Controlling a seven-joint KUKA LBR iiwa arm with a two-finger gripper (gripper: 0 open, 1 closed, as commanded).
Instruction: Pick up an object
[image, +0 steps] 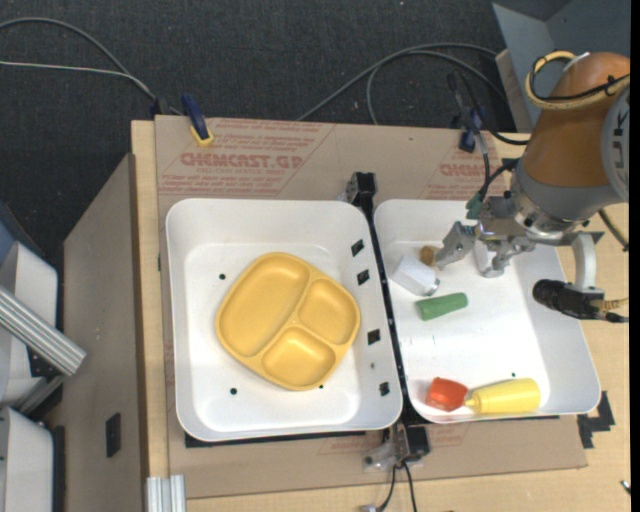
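Approach step: my gripper (478, 252), fingers spread and holding nothing, hovers upper right; next I descend onto the green cylinder (442, 306)

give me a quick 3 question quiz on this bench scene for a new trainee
1. True or false: the yellow divided plate lies in the left bin.
2. Which thing lies nearest the gripper? A) the yellow bottle B) the white block C) the yellow divided plate
3. Fill in: the green cylinder lies in the ____ bin.

Key
1. True. The plate is alone in the left bin.
2. B. The white block sits just left of the gripper at the top of the right bin; the bottle, with its red cap, lies along the bin's lower edge.
3. Right, just below the white block.
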